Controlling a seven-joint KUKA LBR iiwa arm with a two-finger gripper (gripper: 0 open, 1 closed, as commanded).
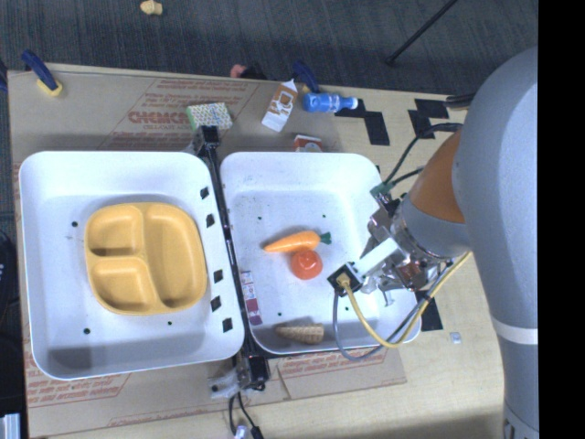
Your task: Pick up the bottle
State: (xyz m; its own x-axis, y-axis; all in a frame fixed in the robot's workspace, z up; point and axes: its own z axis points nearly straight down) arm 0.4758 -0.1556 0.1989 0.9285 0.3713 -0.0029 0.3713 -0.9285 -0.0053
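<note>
A small blue bottle (326, 103) lies on its side on the cardboard behind the right bin (274, 167), outside it. My gripper (373, 276) hangs low over the right bin's right side, near the front, far from the bottle. The grey arm with its orange band (439, 190) covers the bin's right rim. Black and yellow cables loop under the wrist.
In the right bin lie an orange carrot (292, 241), a red tomato (306, 263) and a tan cone-shaped piece (300, 334). The left bin (55, 337) holds a yellow divided plate (144, 255). A small carton (281, 106) and a green sponge (209, 114) lie near the bottle.
</note>
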